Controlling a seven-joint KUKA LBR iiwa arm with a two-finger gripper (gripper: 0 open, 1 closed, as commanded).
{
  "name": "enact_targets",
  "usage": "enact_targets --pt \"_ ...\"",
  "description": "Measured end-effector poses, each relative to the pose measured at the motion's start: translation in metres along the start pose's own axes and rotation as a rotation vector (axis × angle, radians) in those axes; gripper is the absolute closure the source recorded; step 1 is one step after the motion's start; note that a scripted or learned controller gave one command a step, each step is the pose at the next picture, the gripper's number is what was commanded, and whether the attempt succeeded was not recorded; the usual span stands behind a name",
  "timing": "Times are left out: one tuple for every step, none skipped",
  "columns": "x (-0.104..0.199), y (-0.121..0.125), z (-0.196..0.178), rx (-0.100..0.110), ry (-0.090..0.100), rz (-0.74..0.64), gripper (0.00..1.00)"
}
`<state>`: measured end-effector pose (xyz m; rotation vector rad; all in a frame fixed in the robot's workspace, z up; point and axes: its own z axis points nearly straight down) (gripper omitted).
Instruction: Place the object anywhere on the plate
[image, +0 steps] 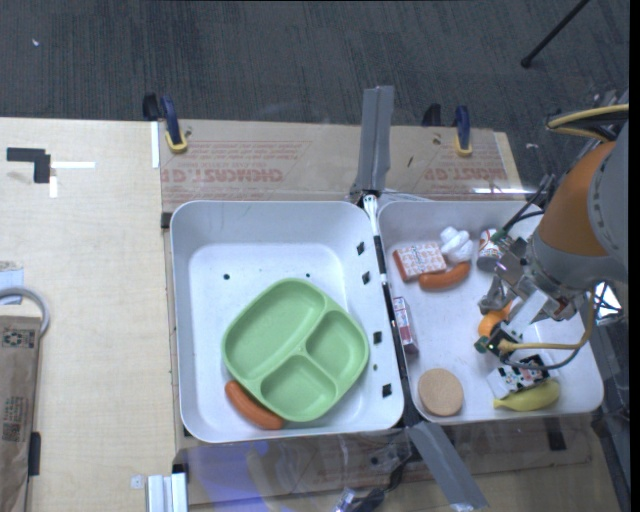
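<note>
Two shallow white bins sit side by side on the bench. The left bin (200, 300) carries a green three-compartment plate (295, 350) near its centre, with an orange-red toy sausage (253, 405) lying just beside the plate's near-left rim. Reaching into the right bin (440, 340), the grey arm (585, 235) lowers its gripper (497, 325) over a small orange object (489, 323) by the bin's right edge; whether it is gripped cannot be told. Around it lie a yellow banana (527, 398) at the near-right corner, a round tan cookie (440, 391) by the near edge, a red snack packet (419, 260) and a second sausage (444, 278).
</note>
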<state>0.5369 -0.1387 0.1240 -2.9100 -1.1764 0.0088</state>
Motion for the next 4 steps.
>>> enact_targets --pt "0.097 -0.071 -0.067 -0.002 0.000 -0.004 1.00" --pt "0.113 -0.108 -0.136 -0.004 0.000 -0.228 1.00" --pt "0.150 -0.180 -0.066 -0.001 -0.002 -0.333 1.00" --pt "0.150 -0.180 -0.066 -0.002 -0.002 -0.332 0.00"
